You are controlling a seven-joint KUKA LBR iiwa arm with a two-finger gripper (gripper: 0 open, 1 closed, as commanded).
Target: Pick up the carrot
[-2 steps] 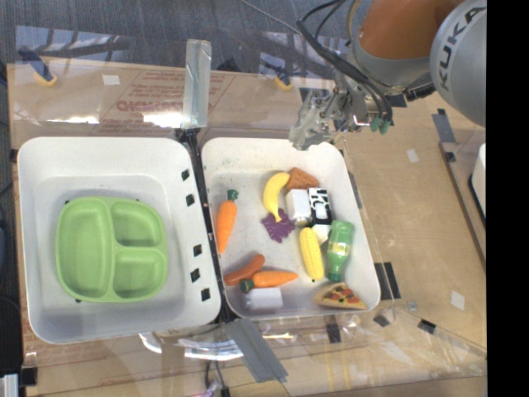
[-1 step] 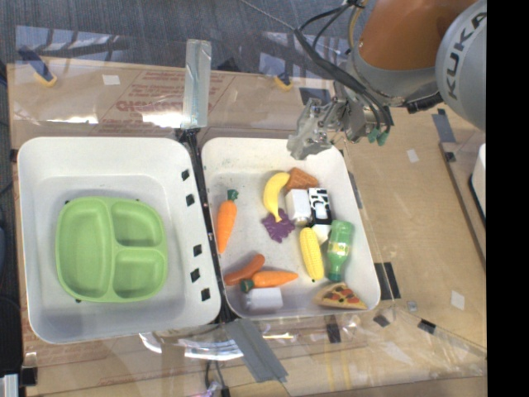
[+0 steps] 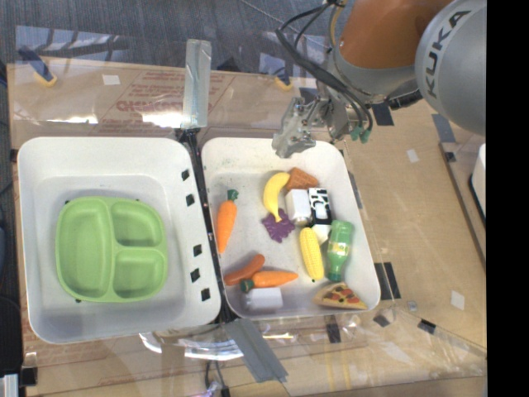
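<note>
A: Start at the left. What sits there?

B: The left bin (image 3: 33, 222), shallow white plastic with rounded corners, holds a pale green plate (image 3: 111, 249) moulded into 3 compartments, lying flat.

A: And the next bin?

B: The right bin (image 3: 248, 160) carries the toys. The carrot (image 3: 226, 223) lies near its left wall, a smooth orange cone with a green stub pointing up toward the far side. Lower down lie 2 more orange pieces (image 3: 258, 272) beside a white block (image 3: 264, 298). In the middle are a yellow banana (image 3: 274, 193), purple grapes (image 3: 278, 227), a ribbed corn cob (image 3: 311, 253), a green bottle (image 3: 339, 249) and a pizza slice (image 3: 339, 296) in the near right corner.

A: The arm?

B: It comes in from the upper right, grey casing with the orange band, cables looping round the wrist. The gripper (image 3: 293, 132) hangs over the bin's far rim, well apart from the carrot.

A: Fingers apart or together?

B: I cannot tell; the metal parts blur together. Nothing shows between them.
</note>
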